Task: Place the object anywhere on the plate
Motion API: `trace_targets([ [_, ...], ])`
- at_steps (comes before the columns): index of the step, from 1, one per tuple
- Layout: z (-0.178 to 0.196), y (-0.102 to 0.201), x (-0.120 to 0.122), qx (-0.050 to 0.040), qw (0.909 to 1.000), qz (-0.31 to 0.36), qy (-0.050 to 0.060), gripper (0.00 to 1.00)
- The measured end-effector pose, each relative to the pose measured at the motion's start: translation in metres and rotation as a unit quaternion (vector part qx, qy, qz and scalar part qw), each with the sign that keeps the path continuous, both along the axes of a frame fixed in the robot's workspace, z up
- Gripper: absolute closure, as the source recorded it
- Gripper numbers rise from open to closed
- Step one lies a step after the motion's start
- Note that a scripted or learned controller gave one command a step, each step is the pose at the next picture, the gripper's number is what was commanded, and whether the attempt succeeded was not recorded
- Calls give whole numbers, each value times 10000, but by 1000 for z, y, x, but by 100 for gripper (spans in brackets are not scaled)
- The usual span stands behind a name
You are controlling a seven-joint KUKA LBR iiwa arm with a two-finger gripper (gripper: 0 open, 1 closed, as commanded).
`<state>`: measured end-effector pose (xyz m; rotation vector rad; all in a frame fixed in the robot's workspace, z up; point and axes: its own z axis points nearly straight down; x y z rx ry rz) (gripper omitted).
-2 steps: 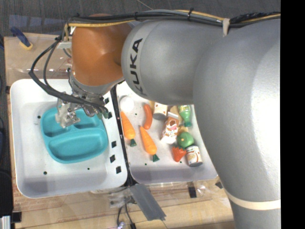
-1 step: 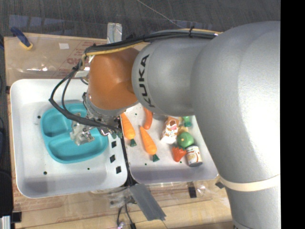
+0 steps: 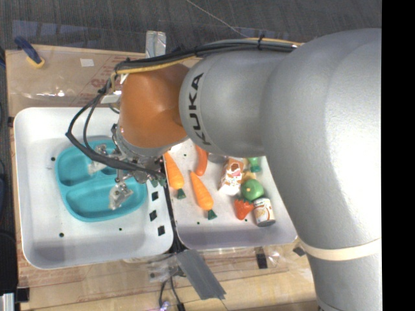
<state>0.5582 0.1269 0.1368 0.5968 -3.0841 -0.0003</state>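
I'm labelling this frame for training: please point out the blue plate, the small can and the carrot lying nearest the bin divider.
blue plate (image 3: 74, 167): camera view, on its bare left rim.
small can (image 3: 263, 212): camera view, on its labelled side.
carrot (image 3: 174, 172): camera view, on the middle of its orange body.

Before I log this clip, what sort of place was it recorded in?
Probably a robotics lab set up for pick-and-place trials. A large grey KUKA arm with an orange band reaches over two shallow white bins, one bearing a turquoise divided plastic plate, the other toy food such as orange plastic carrots.
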Motion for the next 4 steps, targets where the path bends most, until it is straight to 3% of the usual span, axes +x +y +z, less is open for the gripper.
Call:
trace_targets([
  [1,11,1,1,5,10000,21,-13,100],
  [2,11,1,1,4,10000,22,-13,0],
  [3,76,71,7,10,9981,-614,-21,0],
  [4,85,72,7,6,9983,-580,-28,100],
])
